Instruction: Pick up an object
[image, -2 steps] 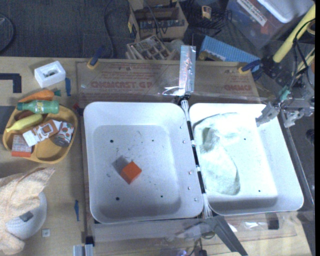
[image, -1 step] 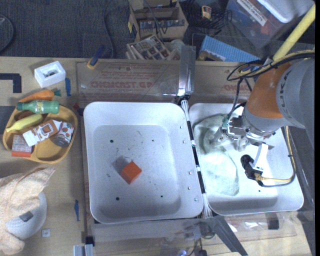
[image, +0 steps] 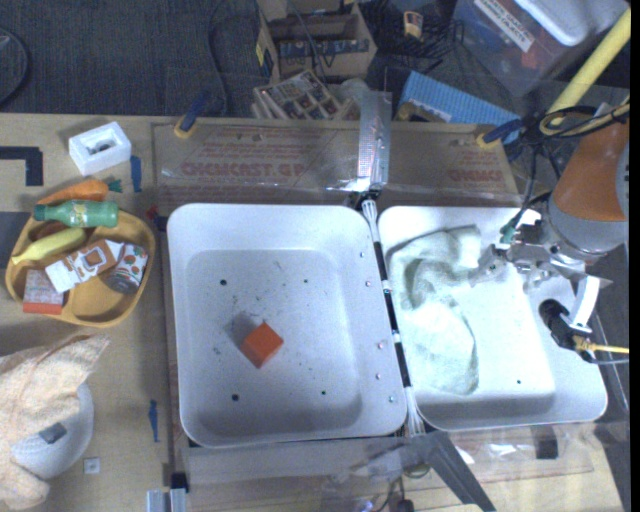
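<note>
Your hand (image: 500, 252) hangs over the right bin (image: 575, 400), at the upper edge of the white cloth (image: 440, 320) heaped there, placed to snatch it; I can't tell its opening. An orange block (image: 263, 343) sits in the left bin (image: 200, 240).

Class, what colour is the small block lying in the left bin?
Orange, seen in the camera view: the block.

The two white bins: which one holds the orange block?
The left bin, the one farther from the arm, holds the orange block. The right bin holds a crumpled white cloth instead.
</note>
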